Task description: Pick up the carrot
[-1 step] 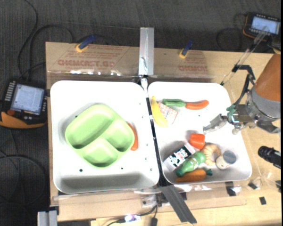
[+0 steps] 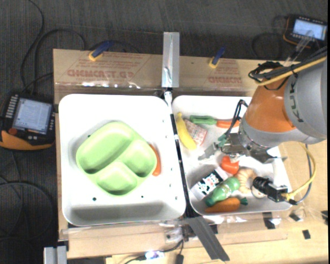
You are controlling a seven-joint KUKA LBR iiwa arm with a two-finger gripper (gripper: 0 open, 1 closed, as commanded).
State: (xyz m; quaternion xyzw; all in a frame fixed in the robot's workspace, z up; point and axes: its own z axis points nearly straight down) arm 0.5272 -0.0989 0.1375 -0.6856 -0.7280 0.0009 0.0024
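Camera view from above takes in two white bins set side by side on the tabletop. The left bin is occupied by a green divided tray, and a thin orange object is seen just beside the tray's right edge. The right bin is crowded with toy food. A carrot, orange with a green top, is found lying near the front wall of that bin, touching a green vegetable-shaped item just behind it. A black-and-white patterned piece is placed to the left of these. A yellow banana is laid along the bin's left wall, with a pinkish packet next to it and a second carrot-like piece towards the back. The arm's orange band is positioned over the right bin, and the claw is held low above a small red-orange item, well apart from the front carrot. Whether the claw is open or closed cannot be told, as its tips are hidden among the objects.
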